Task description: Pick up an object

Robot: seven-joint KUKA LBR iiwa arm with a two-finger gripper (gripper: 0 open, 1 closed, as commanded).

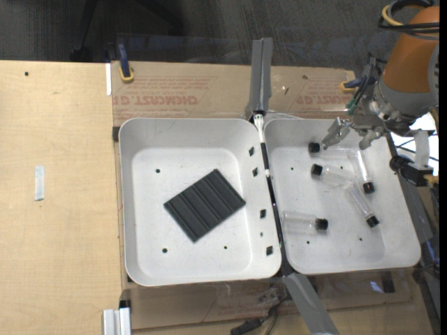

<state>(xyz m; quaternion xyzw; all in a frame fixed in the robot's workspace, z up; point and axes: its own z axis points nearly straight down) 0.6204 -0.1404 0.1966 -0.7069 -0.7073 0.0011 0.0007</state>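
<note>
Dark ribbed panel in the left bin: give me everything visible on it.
The dark ribbed panel is a flat, charcoal-grey rectangle with parallel grooves running along its length; it looks like moulded plastic or rubber. It lies flat on the floor of the left bin, near the middle, turned diagonally to the bin's walls. Only the bin floor touches it. The end effector is over the other bin, well away.

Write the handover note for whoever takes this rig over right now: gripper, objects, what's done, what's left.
Gripper: open, nothing between its fingers, over the back of the right bin.
Right bin: several clear vials with black caps, including one near the front left, one at centre and one toward the right.
Left bin: dark ribbed pad lying flat.
Done: no pick yet.
Left: descend, close on one object, lift.
</note>
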